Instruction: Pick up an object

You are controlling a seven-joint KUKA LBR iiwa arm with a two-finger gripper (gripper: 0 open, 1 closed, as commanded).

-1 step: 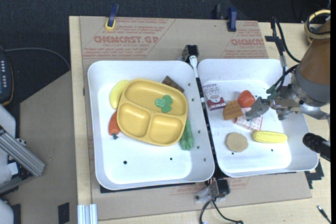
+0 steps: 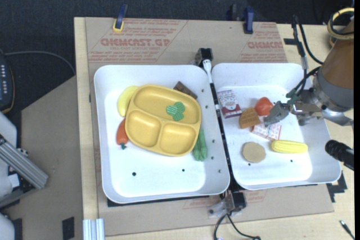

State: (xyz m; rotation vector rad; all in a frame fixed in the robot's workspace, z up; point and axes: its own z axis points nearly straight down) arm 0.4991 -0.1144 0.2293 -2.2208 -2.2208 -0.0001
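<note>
End effector (image 2: pixel 279 112) hangs over the right bin (image 2: pixel 292 174), nr its middle, just beside the red tomato (image 2: pixel 264 105); can't tell how far open it is or if it grips anything. Right bin also holds a brown piece (image 2: pixel 249 118), tan round disc (image 2: pixel 253 152), yellow corn (image 2: pixel 289 146) & a small carton (image 2: pixel 229 103); left bin (image 2: pixel 157 188) carries a yellow divided tray (image 2: pixel 160 126) w/ a green item (image 2: pixel 176 111) in it.

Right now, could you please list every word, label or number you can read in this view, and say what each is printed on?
"CHEMCAST G.P": red print on the bench's brown protective sheet, behind the left bin.
"CHEMCAS...": the same print behind the right bin, cut short.
Red-and-white packet: print too small to read.
Red-and-white wrapper: too blurred to read.
</note>
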